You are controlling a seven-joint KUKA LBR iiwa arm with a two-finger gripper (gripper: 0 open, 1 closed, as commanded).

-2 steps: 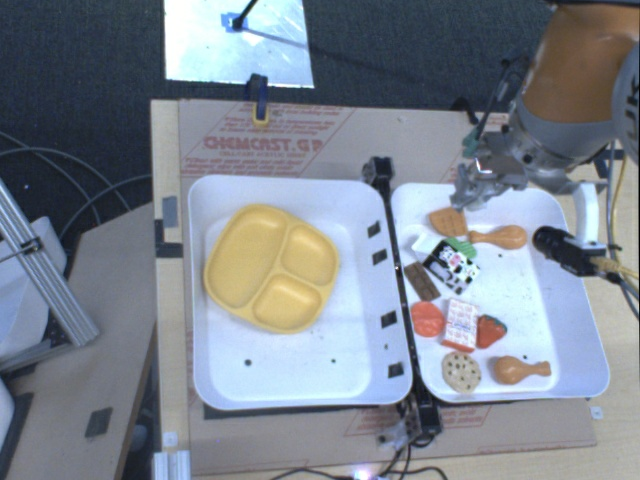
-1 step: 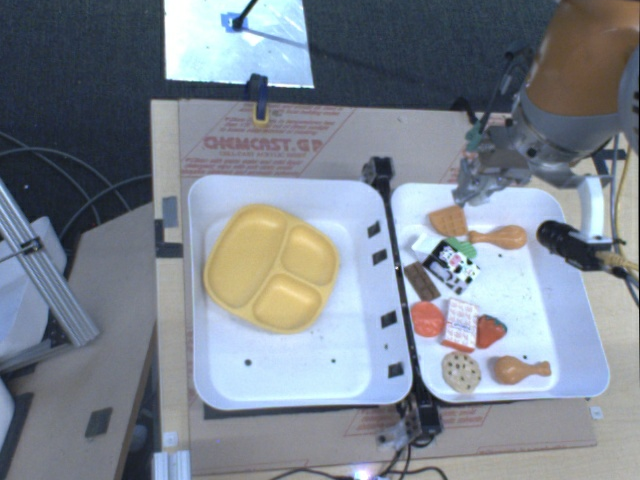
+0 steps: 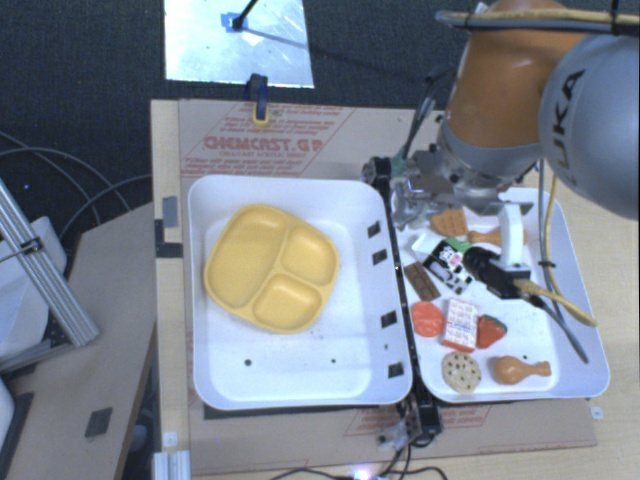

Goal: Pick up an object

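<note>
reaching in from the right, the grey and orange arm (image 3: pixel 520 78) hung over the right shallow white bin (image 3: pixel 590 368), apparently to pick among crowded toy foods like the round speckled cookie (image 3: pixel 461 371). the gripper (image 3: pixel 410 193) sat near that bin's upper left corner. the yellow divided plastic tray (image 3: pixel 270 266) lay in the left shallow white bin (image 3: pixel 230 378).

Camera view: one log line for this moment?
arm: over right bin's far end | left bin: yellow tray | right bin: cookie, drumstick | nothing seen lifted

Both white bins (image 3: pixel 300 368) look like smooth semi-gloss plastic, yellow divided tray (image 3: pixel 270 266) matt plastic, toy food like the drumstick (image 3: pixel 518 370) and cookie (image 3: pixel 461 371) moulded plastic, arm shell (image 3: pixel 590 108) glossy grey/orange, board under bins (image 3: pixel 270 138) printed cardboard.
</note>
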